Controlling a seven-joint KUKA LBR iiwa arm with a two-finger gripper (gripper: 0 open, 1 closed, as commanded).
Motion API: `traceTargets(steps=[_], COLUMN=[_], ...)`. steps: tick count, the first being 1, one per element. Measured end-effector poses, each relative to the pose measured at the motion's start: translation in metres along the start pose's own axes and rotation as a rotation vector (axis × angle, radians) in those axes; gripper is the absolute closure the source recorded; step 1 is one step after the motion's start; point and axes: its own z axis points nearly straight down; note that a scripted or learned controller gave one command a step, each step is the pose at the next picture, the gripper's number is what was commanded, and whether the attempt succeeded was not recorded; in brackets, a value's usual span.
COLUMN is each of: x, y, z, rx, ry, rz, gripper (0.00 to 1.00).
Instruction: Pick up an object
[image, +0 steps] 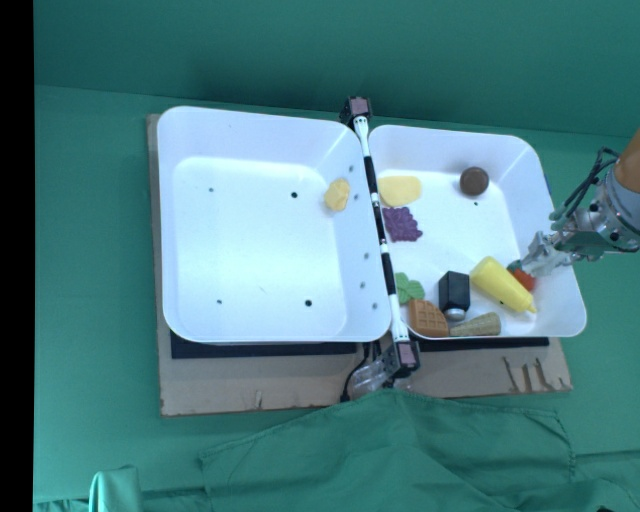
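A KUKA arm's end effector (537, 252) is hovering at the right bin's (545, 180) right rim, beside a yellow corn-like toy (500, 284) and a small red piece (524, 277). Whether it is gripping anything is impossible to tell. The toy is looking light, rigid and smooth; its mid-body is probably offering the best hold. The red piece is lying partly hidden.

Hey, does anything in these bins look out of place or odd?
One thing: a small yellow piece sits alone in the left bin, up on its sloped right wall beside the divider, while every other item lies in the right bin. No spills or damage show.
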Motion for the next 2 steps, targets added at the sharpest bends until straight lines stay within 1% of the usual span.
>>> traceTargets(steps=[1, 2], x=[0.038, 0.061], y=[0.041, 0.083], z=[-0.093, -0.119], rx=[-0.008, -0.003], ry=[0.001, 0.002], rz=[-0.011, -0.008], gripper=[1.00, 1.00])
